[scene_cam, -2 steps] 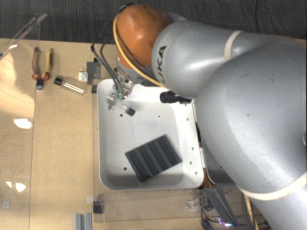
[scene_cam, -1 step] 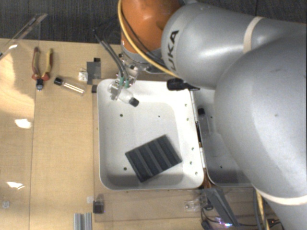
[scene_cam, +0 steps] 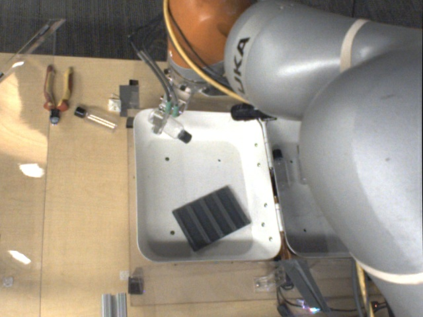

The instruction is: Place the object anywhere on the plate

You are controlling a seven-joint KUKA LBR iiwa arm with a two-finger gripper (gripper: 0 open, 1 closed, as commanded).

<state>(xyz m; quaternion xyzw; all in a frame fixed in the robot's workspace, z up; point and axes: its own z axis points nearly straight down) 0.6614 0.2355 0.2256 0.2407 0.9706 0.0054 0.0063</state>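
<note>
At far-left corner of left shallow white bin [scene_cam: 141, 197], close to the rim: two-finger gripper [scene_cam: 166, 113], with small clear black-capped vial [scene_cam: 178, 133] at its tip, tilted. Grasping or released: cannot tell. Open white floor between there and dark ribbed rectangular plate [scene_cam: 211, 218], lying askew near the bin's near wall. Right white bin [scene_cam: 310, 243] largely hidden under grey arm. On tan wooden bench [scene_cam: 79, 210] to the left: red-handled pliers [scene_cam: 57, 88].
</note>
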